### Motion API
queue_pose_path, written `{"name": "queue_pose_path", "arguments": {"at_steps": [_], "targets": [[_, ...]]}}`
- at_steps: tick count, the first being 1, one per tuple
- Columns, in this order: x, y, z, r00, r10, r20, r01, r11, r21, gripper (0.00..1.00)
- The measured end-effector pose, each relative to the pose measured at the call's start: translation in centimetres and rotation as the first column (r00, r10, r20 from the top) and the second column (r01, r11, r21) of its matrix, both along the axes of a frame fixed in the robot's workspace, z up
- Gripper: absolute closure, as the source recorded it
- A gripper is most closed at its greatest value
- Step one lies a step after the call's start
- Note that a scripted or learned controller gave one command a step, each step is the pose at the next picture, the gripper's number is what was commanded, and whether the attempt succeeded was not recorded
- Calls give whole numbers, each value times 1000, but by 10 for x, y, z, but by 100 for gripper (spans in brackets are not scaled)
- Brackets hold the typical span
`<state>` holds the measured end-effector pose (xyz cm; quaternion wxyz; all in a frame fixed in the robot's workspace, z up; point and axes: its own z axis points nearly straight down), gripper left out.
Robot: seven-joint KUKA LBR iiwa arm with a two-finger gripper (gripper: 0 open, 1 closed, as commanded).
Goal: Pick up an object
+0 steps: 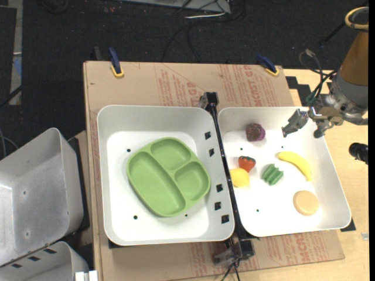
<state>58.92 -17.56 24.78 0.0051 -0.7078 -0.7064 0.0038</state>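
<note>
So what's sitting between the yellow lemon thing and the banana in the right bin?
In the camera view, the green toy lies between the lemon and the banana. The red toy sits just above the lemon, off that line.

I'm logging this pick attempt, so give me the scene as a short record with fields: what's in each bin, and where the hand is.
left bin: green divided plate
right bin: purple fruit, strawberry, lemon, green veg, banana, tan disc
hand: above the right bin's far right corner, open, nothing between its fingers
nearest item to hand: purple fruit or banana, both apart from it
</note>
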Motion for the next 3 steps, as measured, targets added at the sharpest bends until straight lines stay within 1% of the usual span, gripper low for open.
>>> {"name": "queue_pose_path", "arguments": {"at_steps": [1,2,3], "targets": [[2,1,8,1000,3,13,-3,1000,-3,0],[1,1,-36,1000,1,8,-1,1000,-2,0],[2,-9,-91,1000,0,8,0,1000,-2,0]]}}
